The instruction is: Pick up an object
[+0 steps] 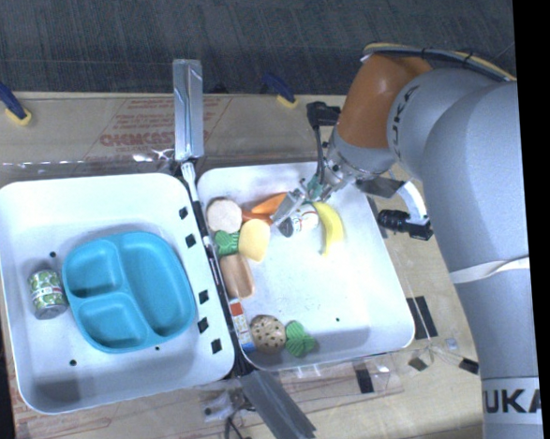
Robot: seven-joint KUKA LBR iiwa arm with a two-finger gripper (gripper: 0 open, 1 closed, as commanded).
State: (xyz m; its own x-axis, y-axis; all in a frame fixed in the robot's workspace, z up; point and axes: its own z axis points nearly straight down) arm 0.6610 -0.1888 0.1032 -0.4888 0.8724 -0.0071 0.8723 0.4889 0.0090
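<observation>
We see the gripper (296,212) low in the right bin (375,301), fingers slightly apart and holding nothing, between the carrot (266,205) and banana (329,225)

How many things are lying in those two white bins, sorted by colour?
Yellow: 2, banana and lemon
Green: 3, can, leafy piece, small piece
Blue: 1, divided tray
Orange: 1, carrot
Tan or brown: 3, round slice, loaf, cookie
Total: 10
</observation>
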